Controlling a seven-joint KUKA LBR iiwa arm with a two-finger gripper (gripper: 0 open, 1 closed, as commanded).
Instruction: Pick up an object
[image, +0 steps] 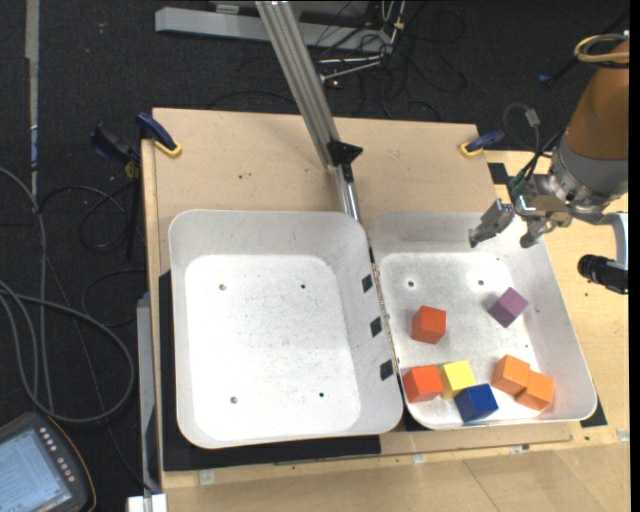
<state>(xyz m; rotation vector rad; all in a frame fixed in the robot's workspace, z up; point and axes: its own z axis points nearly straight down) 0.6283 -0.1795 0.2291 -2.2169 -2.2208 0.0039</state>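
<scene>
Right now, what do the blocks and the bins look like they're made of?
Blocks, e.g. the purple block and blue block: probably painted wood or foam, with matte, flat, sharp-edged faces. Right bin and left bin: likely moulded plastic, white, speckled, with rounded rims.

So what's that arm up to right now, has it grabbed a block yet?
Gripper open, nothing held, above right bin's far edge. Purple block nearest. Nothing in the way.

Arm cut off at right edge; tablet bottom-left clipped, screen prob. too small to read.
</scene>
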